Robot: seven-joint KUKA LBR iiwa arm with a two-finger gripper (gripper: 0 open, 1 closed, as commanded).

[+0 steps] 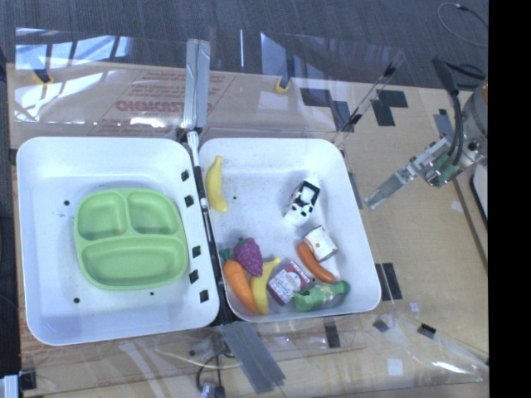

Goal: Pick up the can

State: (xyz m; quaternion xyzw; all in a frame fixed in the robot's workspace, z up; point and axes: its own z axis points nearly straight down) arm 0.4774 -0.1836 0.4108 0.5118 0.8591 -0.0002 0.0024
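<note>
Can [320,243] in right bin [353,189] (by carrot), well left of end effector [383,192].

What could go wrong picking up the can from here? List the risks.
1. Crowding: the can lies tilted in the right bin with a carrot right against it and a red packet close by, so a descent may catch those instead.
2. Long approach: the gripper hangs outside the bin past its right wall, so it must clear that rim first.
3. Mistaken target: the cow toy sits just above the can and could be grabbed instead.
</note>
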